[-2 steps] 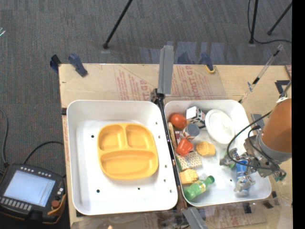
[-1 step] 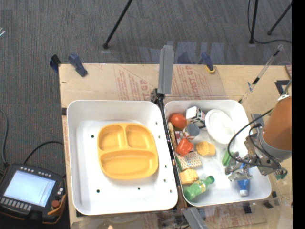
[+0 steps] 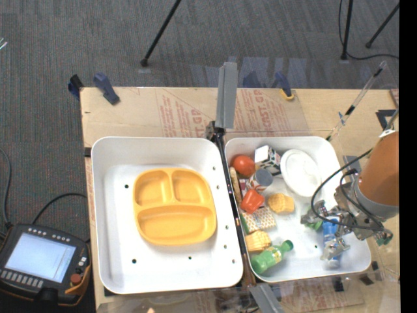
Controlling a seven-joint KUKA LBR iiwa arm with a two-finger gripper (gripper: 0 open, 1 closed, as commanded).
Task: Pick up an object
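Grey two-finger gripper (image 3: pixel 333 248) low at four o'clock in right shallow white bin (image 3: pixel 313 142); finger state impossible to tell. Green plastic bottle (image 3: pixel 272 255) at nine o'clock of it, near. Yellow divided plate (image 3: pixel 174 206) centred in left shallow white bin (image 3: pixel 107 175).

Yellow divided plate (image 3: pixel 174 207) in left bin (image 3: pixel 104 175); teach pendant (image 3: pixel 42 263) on floor at lower left.

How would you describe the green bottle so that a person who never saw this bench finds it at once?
Look in the right white bin, the one crowded with small toys. Go to its near edge, left of the middle: the green bottle lies there on its side, just below a yellow waffle-like block. It is the only bright green item among its neighbours.
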